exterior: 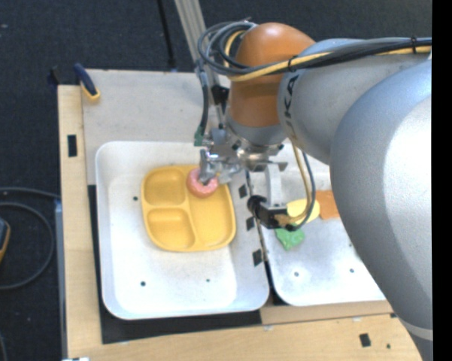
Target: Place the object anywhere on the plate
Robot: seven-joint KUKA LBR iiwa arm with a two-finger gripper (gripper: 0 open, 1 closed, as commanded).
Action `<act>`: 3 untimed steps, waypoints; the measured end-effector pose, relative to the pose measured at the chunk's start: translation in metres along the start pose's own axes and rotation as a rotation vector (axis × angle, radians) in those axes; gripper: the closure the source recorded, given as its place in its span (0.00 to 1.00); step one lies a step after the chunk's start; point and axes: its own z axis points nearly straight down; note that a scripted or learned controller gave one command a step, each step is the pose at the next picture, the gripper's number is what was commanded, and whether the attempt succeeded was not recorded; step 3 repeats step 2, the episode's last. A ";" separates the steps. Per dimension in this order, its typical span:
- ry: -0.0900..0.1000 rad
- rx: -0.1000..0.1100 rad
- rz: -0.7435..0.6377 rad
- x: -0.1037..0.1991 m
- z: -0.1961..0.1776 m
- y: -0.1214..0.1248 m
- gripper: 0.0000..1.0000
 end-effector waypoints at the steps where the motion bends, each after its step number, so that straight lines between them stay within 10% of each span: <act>1: 0.000 -0.002 0.000 0.044 -0.017 -0.017 1.00; 2: -0.001 -0.001 0.004 0.042 -0.016 -0.016 0.00; 3: -0.001 -0.001 0.004 0.042 -0.016 -0.016 0.00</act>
